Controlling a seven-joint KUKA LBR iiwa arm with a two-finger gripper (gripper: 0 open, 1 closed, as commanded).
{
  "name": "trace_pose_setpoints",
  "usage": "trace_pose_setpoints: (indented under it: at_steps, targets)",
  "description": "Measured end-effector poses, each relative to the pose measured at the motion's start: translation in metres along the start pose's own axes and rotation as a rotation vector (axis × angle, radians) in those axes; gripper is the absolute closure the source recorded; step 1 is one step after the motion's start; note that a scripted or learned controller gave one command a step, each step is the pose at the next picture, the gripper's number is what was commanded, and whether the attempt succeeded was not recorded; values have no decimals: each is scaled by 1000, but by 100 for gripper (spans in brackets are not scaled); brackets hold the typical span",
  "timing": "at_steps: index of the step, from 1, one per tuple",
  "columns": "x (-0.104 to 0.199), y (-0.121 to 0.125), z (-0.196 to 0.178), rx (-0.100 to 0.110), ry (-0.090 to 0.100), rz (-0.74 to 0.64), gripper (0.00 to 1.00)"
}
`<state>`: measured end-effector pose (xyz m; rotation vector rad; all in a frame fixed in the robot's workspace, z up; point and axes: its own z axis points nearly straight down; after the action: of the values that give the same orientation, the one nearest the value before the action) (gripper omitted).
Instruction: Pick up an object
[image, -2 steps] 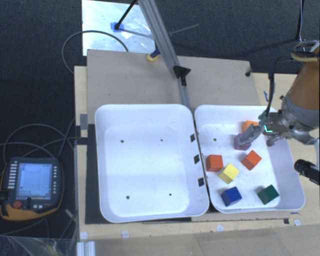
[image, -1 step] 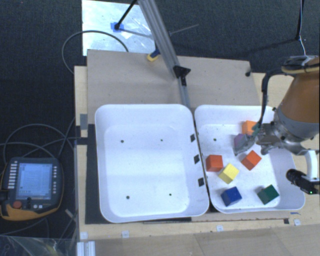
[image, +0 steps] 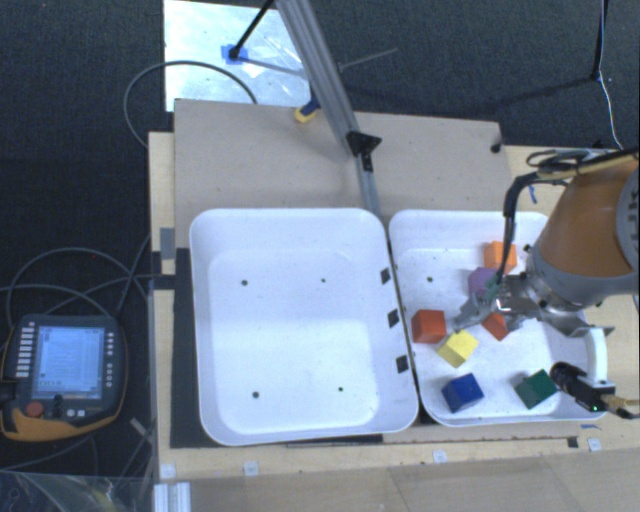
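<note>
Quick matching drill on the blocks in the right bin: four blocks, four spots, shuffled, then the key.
Things:
1. blue block
2. green block
3. yellow block
4. large red block

Places:
A. near corner of the right bin, right of blue
B. nearest the divider between the bins
C. front edge, below yellow
D. just right of and below the large red block

Pairs: 1-C, 2-A, 3-D, 4-B

Dark carpet floor (image: 70, 150), pale wooden bench (image: 300, 470), loose cables (image: 60, 275), teach pendant (image: 62, 375) at left.

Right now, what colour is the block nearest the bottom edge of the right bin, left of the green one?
Blue. The block shows clearly in the camera view.
</note>
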<state>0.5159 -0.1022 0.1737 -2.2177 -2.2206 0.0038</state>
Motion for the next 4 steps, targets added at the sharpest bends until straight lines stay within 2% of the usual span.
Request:
trace_pose_setpoints:
  at_steps: [1,2,3,4]
  targets:
    - [7,9,53,-5,2,-1,0]
    - [6,10,39,-10,-1,-3,100]
    - [6,21,-10,-10,-2,-4,100]
    - [6,22,-42,-10,-2,-3,100]
